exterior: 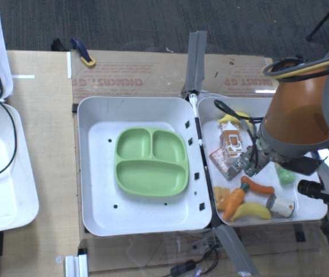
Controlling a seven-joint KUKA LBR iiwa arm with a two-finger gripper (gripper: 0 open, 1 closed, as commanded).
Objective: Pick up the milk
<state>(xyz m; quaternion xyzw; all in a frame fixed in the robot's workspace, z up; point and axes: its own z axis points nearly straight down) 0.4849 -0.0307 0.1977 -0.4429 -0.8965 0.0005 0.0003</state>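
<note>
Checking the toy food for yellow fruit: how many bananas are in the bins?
2. One banana lies at the right bin's front edge; another banana lies near its back, partly covered. The arm may hide more.

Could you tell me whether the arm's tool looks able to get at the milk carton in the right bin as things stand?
Probably yes. The tool hangs right at the lower edge of the milk carton, which lies on top in the right bin with nothing covering it. A packet lies close below it and might be caught too.
</note>
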